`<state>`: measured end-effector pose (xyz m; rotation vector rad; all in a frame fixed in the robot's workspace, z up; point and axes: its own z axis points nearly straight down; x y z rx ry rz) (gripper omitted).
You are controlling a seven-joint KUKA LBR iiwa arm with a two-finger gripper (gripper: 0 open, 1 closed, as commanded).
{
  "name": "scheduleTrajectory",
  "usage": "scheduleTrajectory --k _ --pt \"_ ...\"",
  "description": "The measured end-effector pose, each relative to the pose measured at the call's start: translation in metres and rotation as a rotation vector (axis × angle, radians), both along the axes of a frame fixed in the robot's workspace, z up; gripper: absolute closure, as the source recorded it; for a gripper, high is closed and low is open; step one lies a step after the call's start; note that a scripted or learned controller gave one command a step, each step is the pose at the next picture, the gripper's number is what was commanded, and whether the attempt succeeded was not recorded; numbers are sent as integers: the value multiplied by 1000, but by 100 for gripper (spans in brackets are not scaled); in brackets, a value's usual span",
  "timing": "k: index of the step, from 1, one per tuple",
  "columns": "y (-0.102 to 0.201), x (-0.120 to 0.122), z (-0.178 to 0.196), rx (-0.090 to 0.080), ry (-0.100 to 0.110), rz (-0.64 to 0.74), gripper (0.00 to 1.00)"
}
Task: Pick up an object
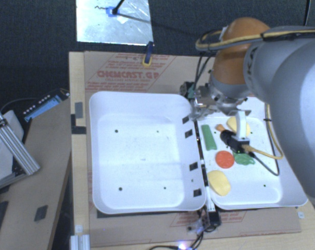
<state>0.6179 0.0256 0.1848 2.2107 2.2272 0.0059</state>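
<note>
Green stick point(208, 137), near tool point(199, 108) (right bin point(266, 191))

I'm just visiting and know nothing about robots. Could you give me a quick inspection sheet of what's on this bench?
Surface: left bin and right bin, both white, side by side on a cardboard sheet.
Job's things: in the right bin, a green stick, red disc, yellow oval, pale yellow piece and green leafy piece.
Clutter: blue-and-yellow clip on the cardboard behind the bins.
Grippers: gripper low over the right bin's far left corner.
Cables: dark cable beside the wrist.
Surroundings: foil sheet behind; metal frame at left.
</note>
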Motion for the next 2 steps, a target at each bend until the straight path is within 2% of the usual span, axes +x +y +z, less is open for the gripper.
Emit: scheduleTrajectory --k 1,2 --pt "30 53 0 1 -1 0 100" --pt "-15 17 0 -1 6 -9 100"
